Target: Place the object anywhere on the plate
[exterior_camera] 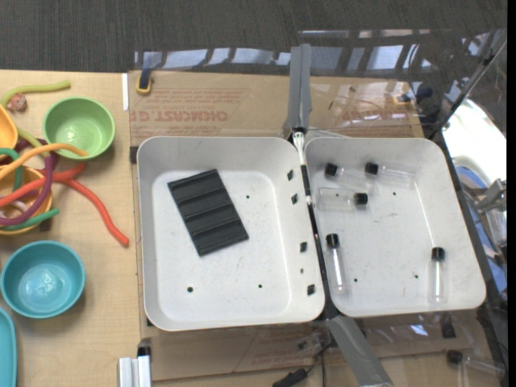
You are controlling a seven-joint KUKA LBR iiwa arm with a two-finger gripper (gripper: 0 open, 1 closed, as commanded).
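Two white bins (153,216) are sitting side by side. One black ridged plate (207,211) is lying in the left bin. Five clear black-capped vials (334,262) are lying in the right one. Two bowls, green (78,127) and teal (42,279), are standing aside.

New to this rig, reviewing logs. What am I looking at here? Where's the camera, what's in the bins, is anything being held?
This is a single view from a camera fixed above the bench, looking down at a slant on two shallow white bins side by side. The arm normally reaches in from the right.

The left bin holds a dark ribbed rectangular slab, lying flat at an angle; it is probably the "plate" in the task. The right bin holds five clear tubes with black caps, scattered: three near the top, one at the left wall, one at the lower right.

Left of the bins, on the wooden table, sit a green bowl, a teal bowl and some coloured rubbery strips.

Nothing is seen being held, and no tube lies on the slab yet.
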